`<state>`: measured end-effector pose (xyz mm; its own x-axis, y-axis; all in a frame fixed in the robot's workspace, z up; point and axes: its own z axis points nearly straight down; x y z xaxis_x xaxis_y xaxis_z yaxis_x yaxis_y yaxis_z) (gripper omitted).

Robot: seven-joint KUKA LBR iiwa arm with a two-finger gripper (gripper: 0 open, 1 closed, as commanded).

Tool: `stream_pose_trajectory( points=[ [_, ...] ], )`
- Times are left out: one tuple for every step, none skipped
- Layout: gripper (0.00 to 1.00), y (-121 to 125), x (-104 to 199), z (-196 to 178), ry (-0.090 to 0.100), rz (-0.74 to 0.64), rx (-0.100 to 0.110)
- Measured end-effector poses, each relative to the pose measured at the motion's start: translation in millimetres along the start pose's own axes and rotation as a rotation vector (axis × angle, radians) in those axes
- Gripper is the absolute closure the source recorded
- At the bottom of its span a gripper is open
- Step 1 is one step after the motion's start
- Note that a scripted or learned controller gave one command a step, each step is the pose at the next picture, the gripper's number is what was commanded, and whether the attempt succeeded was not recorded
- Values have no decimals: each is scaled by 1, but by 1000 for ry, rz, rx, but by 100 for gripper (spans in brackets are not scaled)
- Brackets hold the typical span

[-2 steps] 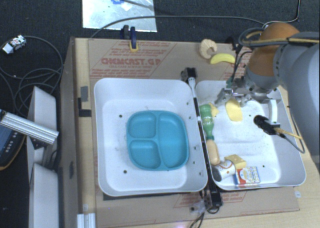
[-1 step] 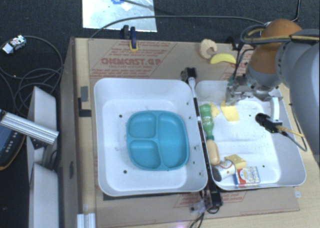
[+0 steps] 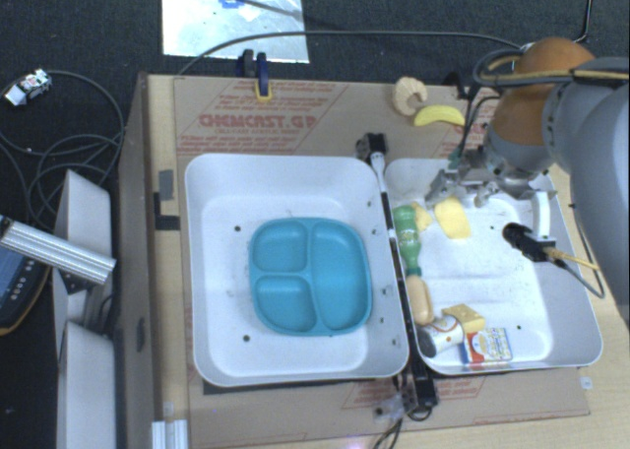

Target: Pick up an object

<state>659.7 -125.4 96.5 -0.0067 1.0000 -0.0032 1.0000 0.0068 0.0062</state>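
My gripper hangs over the far part of the right bin, just above a pale yellow block that lies on the bin floor. Along the bin's left wall lie a green bottle and a tan oblong piece. Toward the near edge lie a yellow wedge, a small white and red can and a printed carton. Nothing is visibly held.
The left bin holds a blue divided plate. On the cardboard behind the right bin lie a banana and a beige piece. A black bar runs between the bins. The arm covers the right bin's far right corner.
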Motion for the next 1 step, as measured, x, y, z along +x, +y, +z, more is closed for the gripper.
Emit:
stream_pose_trajectory(
  points=[
    [0, -4, -13, 12, 1, 6, 4]
  ],
)
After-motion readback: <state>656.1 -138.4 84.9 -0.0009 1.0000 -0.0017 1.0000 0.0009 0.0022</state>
